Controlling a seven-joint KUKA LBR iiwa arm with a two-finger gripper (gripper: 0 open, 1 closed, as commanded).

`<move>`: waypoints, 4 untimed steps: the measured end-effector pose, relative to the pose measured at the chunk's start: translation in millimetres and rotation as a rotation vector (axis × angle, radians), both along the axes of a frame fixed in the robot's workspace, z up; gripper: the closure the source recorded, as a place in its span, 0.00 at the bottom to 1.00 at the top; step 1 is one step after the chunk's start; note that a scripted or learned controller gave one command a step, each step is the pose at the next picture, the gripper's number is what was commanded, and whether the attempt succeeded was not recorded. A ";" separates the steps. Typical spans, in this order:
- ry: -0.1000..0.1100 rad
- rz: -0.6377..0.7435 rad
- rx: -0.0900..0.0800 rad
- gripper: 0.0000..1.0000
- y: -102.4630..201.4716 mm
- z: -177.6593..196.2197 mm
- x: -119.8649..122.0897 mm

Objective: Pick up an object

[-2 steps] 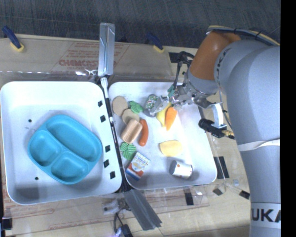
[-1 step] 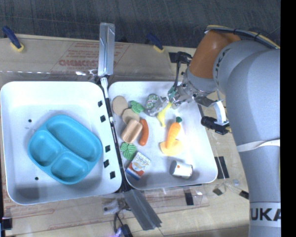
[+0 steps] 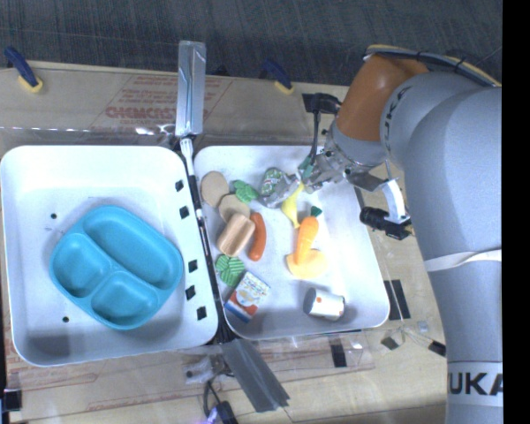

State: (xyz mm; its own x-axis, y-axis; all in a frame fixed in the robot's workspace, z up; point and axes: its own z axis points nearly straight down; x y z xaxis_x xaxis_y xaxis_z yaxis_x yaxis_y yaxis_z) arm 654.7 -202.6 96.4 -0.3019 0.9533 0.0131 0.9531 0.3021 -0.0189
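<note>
Camera view from above: two shallow white bins are seen side by side, the left bin (image 3: 35,175) holding a blue three-compartment plastic tray (image 3: 115,265), the right bin (image 3: 367,276) packed with toy food. The grey arm's gripper (image 3: 314,173) is lowered into the right bin's far side, right by a crumpled green-and-silver wrapper (image 3: 273,182) and a yellow banana-like piece (image 3: 291,207). Whether anything is grasped can't be told, since the jaws are too blurred. Just nearer, an orange carrot with a green top (image 3: 306,233) is found, then a tan bread roll (image 3: 235,234) touching a red sausage (image 3: 258,236), plus a small white cup (image 3: 325,305) lying on its side near the front wall.
</note>
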 end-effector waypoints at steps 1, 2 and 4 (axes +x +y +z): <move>-0.021 0.037 -0.007 0.00 -7.3 -4.0 -63.8; -0.022 0.041 -0.007 1.00 -7.1 6.9 -62.8; -0.020 -0.036 -0.007 0.00 16.3 34.0 -21.3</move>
State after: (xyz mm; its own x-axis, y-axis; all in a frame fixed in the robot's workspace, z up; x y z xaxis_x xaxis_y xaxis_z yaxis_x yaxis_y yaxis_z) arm 633.4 -186.3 130.4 -0.2678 0.9635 0.0005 0.9635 0.2678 -0.0014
